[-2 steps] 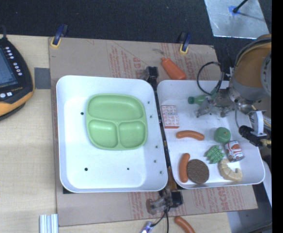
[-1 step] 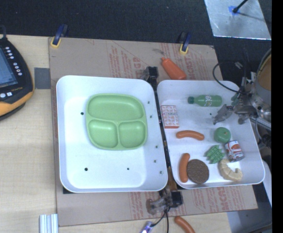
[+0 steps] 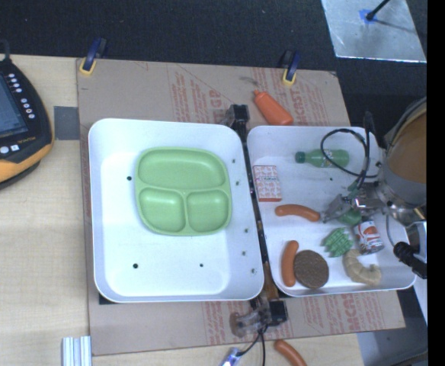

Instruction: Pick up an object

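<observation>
The gripper (image 3: 350, 207) sits low in the right bin (image 3: 283, 139), fingers' state unclear, crowded by a green leafy toy (image 3: 337, 241), small can (image 3: 370, 237), sausage (image 3: 298, 213) and brown cookie (image 3: 311, 268). Farther off lie a green bottle (image 3: 323, 158), the left bin's green divided plate (image 3: 183, 189), cardboard (image 3: 177, 90) and wooden bench (image 3: 32, 242).

My claw (image 3: 343, 208) hangs low in the right bin (image 3: 283, 139), beside a green leafy toy (image 3: 337, 242) and a small can (image 3: 370, 237). A sausage (image 3: 298, 213) lies just to its left. Nearer me sit a brown round cookie (image 3: 311, 268) and another sausage (image 3: 289, 261). The left bin (image 3: 116, 273) carries a green divided plate (image 3: 183, 189).
</observation>
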`<state>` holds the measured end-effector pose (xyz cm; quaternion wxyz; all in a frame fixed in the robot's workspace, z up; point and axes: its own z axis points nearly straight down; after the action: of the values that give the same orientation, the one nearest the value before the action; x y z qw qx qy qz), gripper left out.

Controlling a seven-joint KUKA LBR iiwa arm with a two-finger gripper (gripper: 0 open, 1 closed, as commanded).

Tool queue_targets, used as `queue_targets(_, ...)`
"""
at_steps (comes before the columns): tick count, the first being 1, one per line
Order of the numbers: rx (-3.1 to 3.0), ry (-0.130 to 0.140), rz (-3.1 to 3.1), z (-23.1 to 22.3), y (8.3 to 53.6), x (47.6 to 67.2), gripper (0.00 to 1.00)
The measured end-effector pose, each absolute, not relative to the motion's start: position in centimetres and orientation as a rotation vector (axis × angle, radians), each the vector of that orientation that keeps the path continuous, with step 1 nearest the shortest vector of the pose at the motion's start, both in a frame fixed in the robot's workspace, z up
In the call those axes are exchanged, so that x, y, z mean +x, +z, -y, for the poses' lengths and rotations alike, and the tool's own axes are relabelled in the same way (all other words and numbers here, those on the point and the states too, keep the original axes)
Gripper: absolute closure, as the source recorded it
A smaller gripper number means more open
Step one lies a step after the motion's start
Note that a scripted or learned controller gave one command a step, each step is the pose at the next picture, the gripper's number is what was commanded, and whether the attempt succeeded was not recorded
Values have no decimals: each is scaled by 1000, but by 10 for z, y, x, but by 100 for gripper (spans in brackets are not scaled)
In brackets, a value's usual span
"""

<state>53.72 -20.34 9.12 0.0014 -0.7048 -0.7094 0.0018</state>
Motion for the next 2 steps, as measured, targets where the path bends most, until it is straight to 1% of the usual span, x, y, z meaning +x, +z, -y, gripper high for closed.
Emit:
queue_targets(1,-2215,2,2225,149,92,636,0)
queue_targets(2,-2217,4,2222,213,126,589,0)
